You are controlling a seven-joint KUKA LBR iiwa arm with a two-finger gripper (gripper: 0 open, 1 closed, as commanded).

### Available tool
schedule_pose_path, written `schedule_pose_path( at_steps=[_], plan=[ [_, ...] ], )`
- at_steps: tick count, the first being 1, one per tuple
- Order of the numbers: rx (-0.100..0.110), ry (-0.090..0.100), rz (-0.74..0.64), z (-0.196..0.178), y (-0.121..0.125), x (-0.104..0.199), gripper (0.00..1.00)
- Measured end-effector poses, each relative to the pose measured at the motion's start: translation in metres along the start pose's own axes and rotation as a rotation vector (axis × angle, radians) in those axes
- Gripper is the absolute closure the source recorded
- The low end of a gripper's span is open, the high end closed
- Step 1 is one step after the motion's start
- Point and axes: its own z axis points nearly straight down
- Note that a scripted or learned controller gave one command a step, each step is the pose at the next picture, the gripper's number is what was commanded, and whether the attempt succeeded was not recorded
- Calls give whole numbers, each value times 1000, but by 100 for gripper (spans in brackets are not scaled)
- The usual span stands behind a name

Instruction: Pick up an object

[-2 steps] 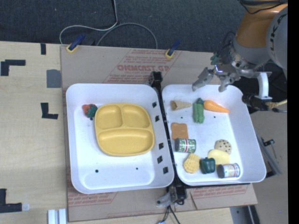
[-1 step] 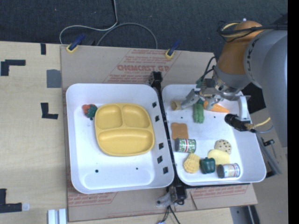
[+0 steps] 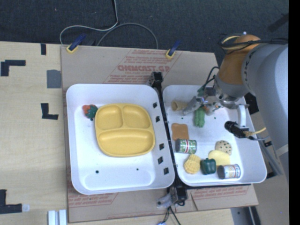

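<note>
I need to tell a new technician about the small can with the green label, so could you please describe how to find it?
Start at the right-hand white bin, the one the arm reaches into. Along its left wall, just below the flat brown slab, a small can lies on its side. Its green and red label sets it apart from the other can at the bin's lower right, which is silver with a dark band.

This is a robotics lab: a wooden counter (image 3: 28, 139) marked with black tape, a clamped cardboard sheet (image 3: 136, 67) bearing two white bins (image 3: 75, 95) of toy food, loose cables (image 3: 112, 13), and a grey industrial arm (image 3: 262, 74).
</note>
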Motion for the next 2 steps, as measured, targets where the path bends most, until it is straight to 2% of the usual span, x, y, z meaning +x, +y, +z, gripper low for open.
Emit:
schedule_pose_path(
  at_steps=[1, 2],
  plan=[
    [-7, -4, -1, -15, 2, 0, 100],
    [-8, 2, -8, -108, -13, 80, 100]
  ],
)
